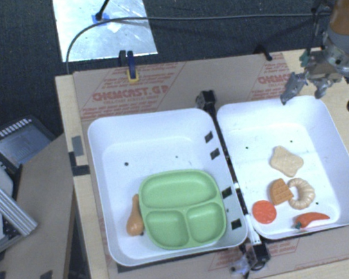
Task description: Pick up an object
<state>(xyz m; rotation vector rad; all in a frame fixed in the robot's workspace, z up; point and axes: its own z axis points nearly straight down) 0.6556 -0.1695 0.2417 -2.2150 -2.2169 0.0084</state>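
In the right bin [331,144], the items crowd the near half: a tan bread slice [286,160] sits mid-bin, and below it an orange wedge [279,191] touches a curled pretzel-like ring [301,192]. A red round piece [264,212] lies just beside the near-left rim, and a red chili pepper [311,218] lies along the near rim. The far half of this bin's floor is bare white, leaving open room. In the left bin [154,132], a green divided plate [182,208] fills the near part, with a tan drumstick-shaped piece [134,216] just beside its left edge; the far half is bare. The arm [345,19] hangs over the right bin's far-right corner, above the counter [173,84]. The pincer [307,86] points toward the left, well apart from every item, its fingers spread and released, grasping nothing.
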